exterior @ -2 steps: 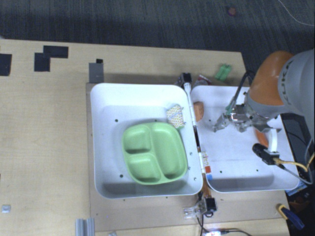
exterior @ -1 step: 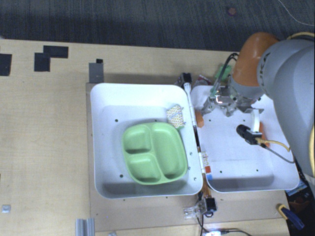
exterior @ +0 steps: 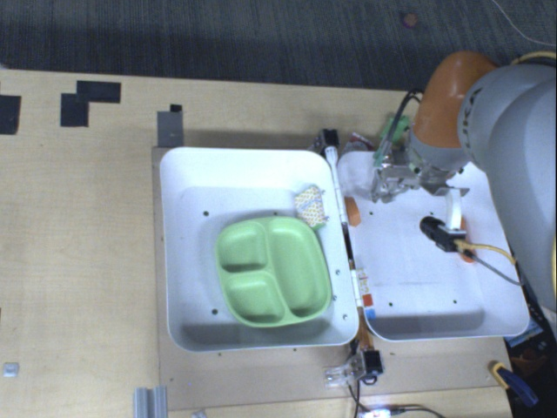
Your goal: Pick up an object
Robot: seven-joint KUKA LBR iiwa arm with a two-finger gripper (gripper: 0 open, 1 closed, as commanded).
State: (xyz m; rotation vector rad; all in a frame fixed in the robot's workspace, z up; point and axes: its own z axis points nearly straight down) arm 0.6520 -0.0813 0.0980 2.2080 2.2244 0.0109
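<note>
since the task names no particular object, the candidates are best read from the near edge back. closest to the camera, the green divided plate (exterior: pixel 274 268) lies flat on the floor of the left bin (exterior: pixel 174 259) and takes up much of its middle. its low, broad rim looks a poor thing to pinch from above. just behind it, at the plate's far right corner and touching it or nearly so, sits a small patterned piece (exterior: pixel 310 204), pale and crumpled-looking, close to the wall between the bins. across that wall, at the left edge of the right bin (exterior: pixel 418 320), a small orange piece (exterior: pixel 351 209) lies tight against the divider. farther back, the gripper (exterior: pixel 393 184) hangs over the far left part of the right bin, near the orange piece but apart from it, with the grey arm (exterior: pixel 452 103) reaching in behind. whether the gripper is open or closed cannot be told at this angle, and nothing can be seen held in it. the likely trouble is the wall: the orange piece hugs it, so a descent there could strike the rim or close on air. a try at the patterned piece could snag the plate and drag it along.
</note>
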